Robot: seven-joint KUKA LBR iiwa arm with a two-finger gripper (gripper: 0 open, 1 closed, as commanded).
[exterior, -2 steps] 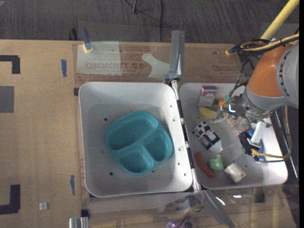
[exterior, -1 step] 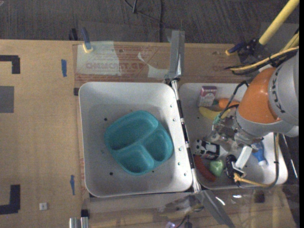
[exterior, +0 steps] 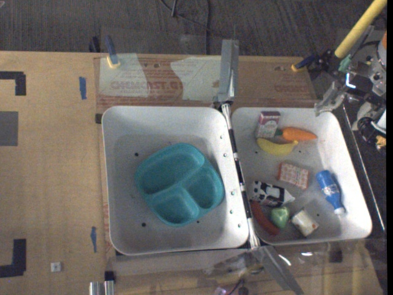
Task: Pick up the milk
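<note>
Milk (exterior: 270,193): read as the small carton with black-and-white cow patches, lying on its side in the right bin (exterior: 359,223), close to the wall shared with the left bin (exterior: 123,226). A second small carton (exterior: 268,125), pinkish, stands near the far edge. It could also be a drink, so the choice is a judgement.

Neighbours: a red piece (exterior: 263,219) and a green piece (exterior: 280,216) just beside the milk on the near side, a pink packet (exterior: 293,175) near its far-right corner.

Handling, judged: a toy-sized carton, likely light and fairly stiff, with smooth printed faces that may slip. Best taken across its short width, on the two long flat sides. The approach is tight — the bin wall is on one side and the red piece on the other. A hard squeeze could dent it.

Gripper (exterior: 336,91): up beyond the right bin's far-right corner, well apart from the milk, holding nothing that can be seen. Apart or together — cannot tell, since it blurs into cables and clutter there.

Hard to make out: the carton's print, which end is its top, and whether it touches the red piece.
</note>
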